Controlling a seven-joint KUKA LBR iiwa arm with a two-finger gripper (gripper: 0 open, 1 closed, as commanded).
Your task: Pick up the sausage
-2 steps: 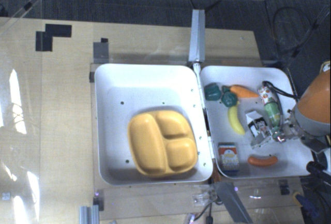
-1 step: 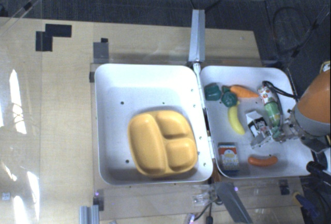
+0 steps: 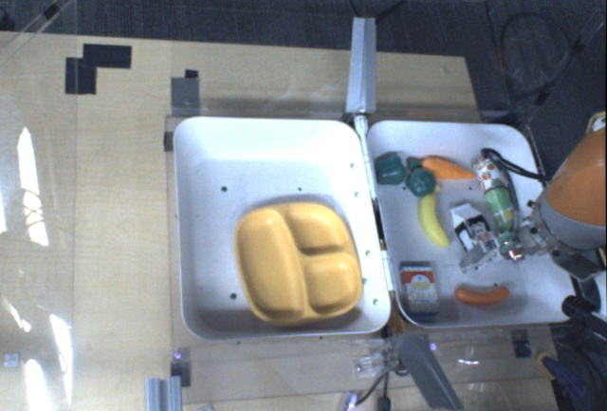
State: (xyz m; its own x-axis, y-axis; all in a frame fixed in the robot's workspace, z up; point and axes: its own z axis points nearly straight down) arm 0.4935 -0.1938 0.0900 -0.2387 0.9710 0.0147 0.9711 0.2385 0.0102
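Note:
The sausage, short and red-orange, lies flat near the front edge of the right bin. My gripper reaches in from the right and hovers just behind the sausage, a little apart from it. Its grey metal parts sit over the bin floor between the banana and the sausage. Nothing is visibly held in it. The arm's orange band shows at the right edge.
The right bin also holds a yellow banana, an orange carrot, two dark green items, a green bottle beside the gripper and a small red-and-white box. A yellow compartment tray lies in the left bin.

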